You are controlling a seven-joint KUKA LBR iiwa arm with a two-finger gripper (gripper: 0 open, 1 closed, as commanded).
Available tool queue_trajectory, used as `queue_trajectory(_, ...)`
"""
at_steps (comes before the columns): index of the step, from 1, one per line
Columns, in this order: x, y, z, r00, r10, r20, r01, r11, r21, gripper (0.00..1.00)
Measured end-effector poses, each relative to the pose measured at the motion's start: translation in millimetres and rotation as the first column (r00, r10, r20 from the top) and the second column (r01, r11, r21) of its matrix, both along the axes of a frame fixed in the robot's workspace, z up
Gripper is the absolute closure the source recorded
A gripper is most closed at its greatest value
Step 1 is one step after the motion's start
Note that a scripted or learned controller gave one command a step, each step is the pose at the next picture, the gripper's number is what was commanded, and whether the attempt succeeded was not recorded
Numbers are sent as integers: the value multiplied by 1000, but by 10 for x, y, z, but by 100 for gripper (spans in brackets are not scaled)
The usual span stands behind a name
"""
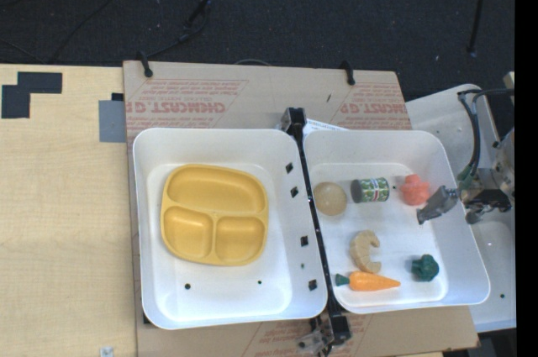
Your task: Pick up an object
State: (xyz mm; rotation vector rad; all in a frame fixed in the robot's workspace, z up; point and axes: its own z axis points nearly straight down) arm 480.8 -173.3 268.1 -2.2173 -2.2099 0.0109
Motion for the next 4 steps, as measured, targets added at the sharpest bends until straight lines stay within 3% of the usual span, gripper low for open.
queue_trajectory(1, 21, 3, 53, 1000, 3, 11, -3, 1000, -3, 0)
queue_trajectory(4, 98, 45, -1588, 1000, 3, 6, -3, 1000, 0, 0)
